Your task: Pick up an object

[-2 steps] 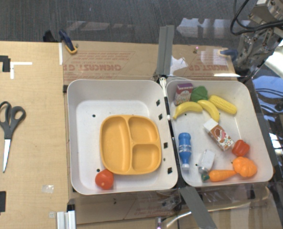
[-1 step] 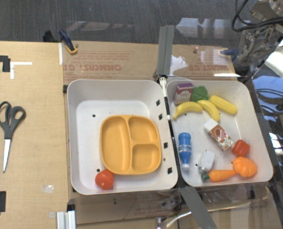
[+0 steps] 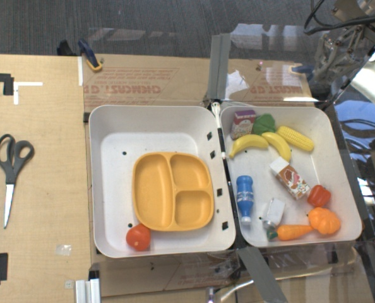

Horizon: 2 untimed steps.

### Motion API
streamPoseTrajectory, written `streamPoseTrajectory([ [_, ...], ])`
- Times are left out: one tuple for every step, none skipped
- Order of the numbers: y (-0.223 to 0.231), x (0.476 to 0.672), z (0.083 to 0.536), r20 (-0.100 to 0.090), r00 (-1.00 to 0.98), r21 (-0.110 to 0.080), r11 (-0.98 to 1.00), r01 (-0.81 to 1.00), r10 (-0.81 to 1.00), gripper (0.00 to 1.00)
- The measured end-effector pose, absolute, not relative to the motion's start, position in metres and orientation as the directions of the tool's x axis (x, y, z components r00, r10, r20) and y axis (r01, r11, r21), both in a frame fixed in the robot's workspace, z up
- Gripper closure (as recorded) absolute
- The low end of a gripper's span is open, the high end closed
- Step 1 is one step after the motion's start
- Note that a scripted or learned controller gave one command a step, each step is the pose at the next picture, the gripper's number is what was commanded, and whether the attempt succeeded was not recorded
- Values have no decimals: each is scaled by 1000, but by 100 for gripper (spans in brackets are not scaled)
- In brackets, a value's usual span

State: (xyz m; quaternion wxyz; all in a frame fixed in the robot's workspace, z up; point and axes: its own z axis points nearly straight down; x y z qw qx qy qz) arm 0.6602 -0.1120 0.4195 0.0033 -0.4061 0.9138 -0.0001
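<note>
The right bin holds several toy foods: a purple box, a green vegetable, two bananas, a corn cob, a white and red carton, a blue bottle, a small white bottle, a carrot, an orange fruit and a red pepper. In the left bin lie a yellow divided tray and a red tomato. My gripper hangs beyond the right bin's far right corner, above the bench and away from every object.
Scissors lie on the wooden bench at the left. A blue and yellow clip sits on the cardboard behind the bins. Cables hang at the top right, near the arm.
</note>
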Motion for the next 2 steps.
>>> streamPoseTrajectory([
  [-89,660,436,-5,-485,-3,485,-875,-875,100],
  [-95,660,435,-5,-502,-2,502,-865,-865,100],
])
